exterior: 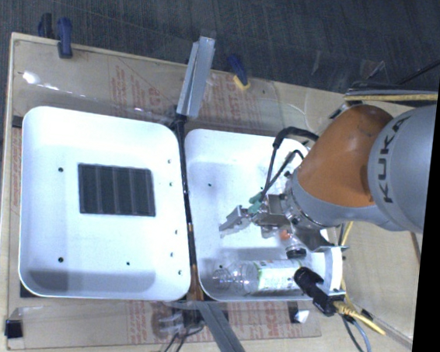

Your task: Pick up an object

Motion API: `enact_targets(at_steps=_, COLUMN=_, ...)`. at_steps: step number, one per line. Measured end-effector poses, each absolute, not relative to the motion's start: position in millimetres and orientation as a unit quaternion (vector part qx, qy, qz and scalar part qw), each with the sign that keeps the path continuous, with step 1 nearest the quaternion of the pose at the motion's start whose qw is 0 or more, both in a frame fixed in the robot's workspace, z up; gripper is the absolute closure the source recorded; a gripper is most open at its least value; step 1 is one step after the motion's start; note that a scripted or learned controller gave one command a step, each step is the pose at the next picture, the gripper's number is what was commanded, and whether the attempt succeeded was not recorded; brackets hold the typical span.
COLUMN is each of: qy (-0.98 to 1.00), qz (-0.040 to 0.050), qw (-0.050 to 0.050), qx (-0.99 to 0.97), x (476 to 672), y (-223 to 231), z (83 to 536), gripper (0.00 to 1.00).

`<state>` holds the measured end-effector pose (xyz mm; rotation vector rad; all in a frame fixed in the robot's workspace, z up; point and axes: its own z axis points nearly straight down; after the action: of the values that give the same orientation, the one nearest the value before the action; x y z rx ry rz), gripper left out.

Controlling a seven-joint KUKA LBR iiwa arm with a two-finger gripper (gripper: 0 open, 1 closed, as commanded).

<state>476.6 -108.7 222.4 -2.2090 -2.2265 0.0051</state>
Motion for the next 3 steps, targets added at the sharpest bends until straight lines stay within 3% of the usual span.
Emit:
enact_targets(at_steps=1, qy=-0.719, qz=0.0011, qw=0.003, qx=-0.695, x=476.2, y=-175.6, z=199.9, gripper=0.00)
enact_targets(at_steps=2, qy=-0.720, qz=0.0003, qw=0.001, qx=-0.694, x=524.3, y=-209.7, z=210.2, gripper=0.00)
enact_targets(at_steps=3, qy=-0.733, qz=0.0004, qw=0.000, qx=-0.680, x=533.9, y=-209.9, z=200.9, gripper=0.00)
